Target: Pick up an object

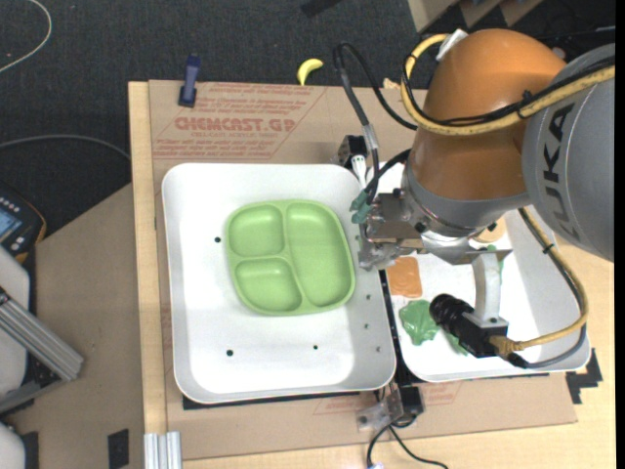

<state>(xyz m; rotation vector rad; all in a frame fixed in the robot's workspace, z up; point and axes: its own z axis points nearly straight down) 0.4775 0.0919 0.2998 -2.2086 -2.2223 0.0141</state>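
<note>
Overhead: gripper at the seam between two bins

Dark grey carpet (195, 18) covers the room's floor around the rig, with a thin pale cable (34, 13) looping across it at the upper left and an aluminium rail (39, 345) lying at the lower left. On it stands the bench (254, 130), topped with a tan board printed in red lettering near its far edge.

The arm (488, 115) comes in from the right, its orange band bulking over the far right part of the bench and hiding much of the right bin (539, 306). The left bin (195, 360) lies open to view, white and shallow.

A green divided plate (291, 257) with three compartments sits flat near the middle of the left bin, its right edge close to that bin's right wall. The gripper (374, 247) hangs over the seam where the two bins meet, just beside the plate's right edge; whether it is open or closed cannot be told, and nothing can be seen in its grasp.

In the right bin, near its left wall, lies an orange piece (405, 279), and just nearer the front edge a crumpled green piece (420, 322).

Along the bench's far edge rest a small blue object (189, 81) towards the left corner and a small yellow curved object (310, 68) near the middle.
</note>
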